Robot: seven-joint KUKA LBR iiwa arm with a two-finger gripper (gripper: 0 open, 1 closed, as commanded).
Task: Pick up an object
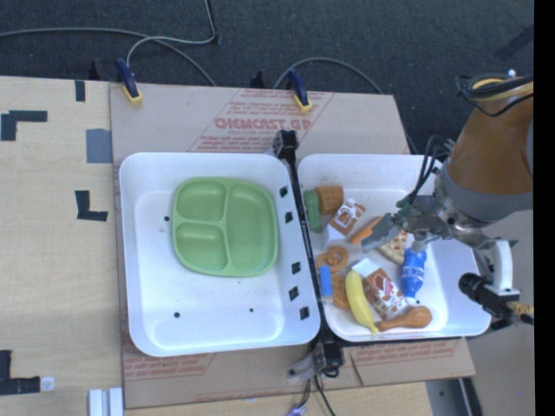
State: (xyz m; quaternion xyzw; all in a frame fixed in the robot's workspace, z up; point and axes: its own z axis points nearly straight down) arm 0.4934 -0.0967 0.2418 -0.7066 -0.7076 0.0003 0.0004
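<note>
The right bin (460,319) holds a heap of toy foods. Among them are a yellow banana (358,302), a blue bottle (414,271), a red and white snack packet (382,290), a brown drumstick (406,319), a pretzel (332,256) and an orange block (329,199). My gripper (388,230) hangs low over the middle of this bin. It is right beside an orange carrot-like piece (368,230) and just above a pale cracker slice (395,250). Nothing shows as lifted off the heap.
A green divided plate (225,226) lies in the left bin (147,319). A black divider with clips (295,232) separates the bins. A second small packet (347,217) and a green piece (311,211) lie near the divider. Cables run across the dark floor behind the bench.
</note>
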